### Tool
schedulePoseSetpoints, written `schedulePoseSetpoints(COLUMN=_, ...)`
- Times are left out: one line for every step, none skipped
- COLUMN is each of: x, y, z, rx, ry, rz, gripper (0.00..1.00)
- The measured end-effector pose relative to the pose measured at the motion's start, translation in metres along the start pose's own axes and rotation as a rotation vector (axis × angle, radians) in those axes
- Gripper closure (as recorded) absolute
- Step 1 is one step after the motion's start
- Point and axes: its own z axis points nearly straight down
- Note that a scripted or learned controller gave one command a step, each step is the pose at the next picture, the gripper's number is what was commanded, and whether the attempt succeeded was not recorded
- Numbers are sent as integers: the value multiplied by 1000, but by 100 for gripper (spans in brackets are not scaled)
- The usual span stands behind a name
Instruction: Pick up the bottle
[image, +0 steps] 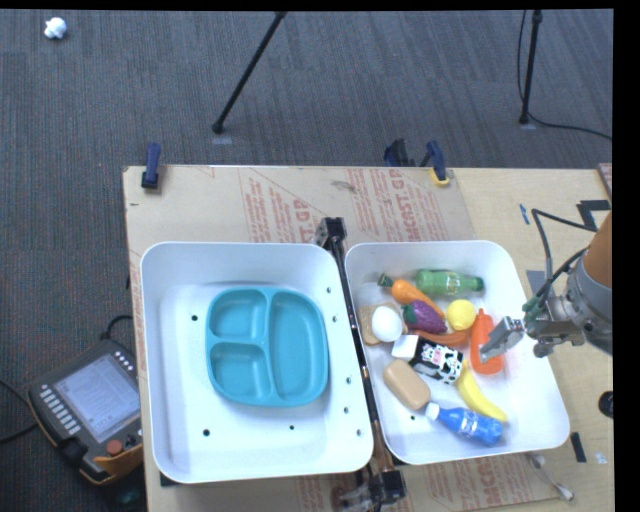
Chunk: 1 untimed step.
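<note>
The right bin (535, 400) holds three bottle-like items. A green bottle (450, 281) lies on its side near the far wall. A blue bottle with a white cap (465, 424) lies near the front. An orange bottle (486, 354) sits toward the right side. My gripper (507, 336) hangs over the right part of this bin, right beside the orange bottle and partly overlapping its top. Nothing is visibly lifted.
Also in the right bin are a carrot (408, 292), a purple eggplant (426, 316), a lemon (461, 315), an egg (386, 323), a banana (479, 396), a bread roll (406, 384) and a black-and-white carton (437, 359). A blue divided plate (267, 345) lies in the left bin (165, 300).
</note>
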Motion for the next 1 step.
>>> schedulePoseSetpoints(x=0, y=0, z=-9, rx=2, ry=2, rz=-1, gripper=100)
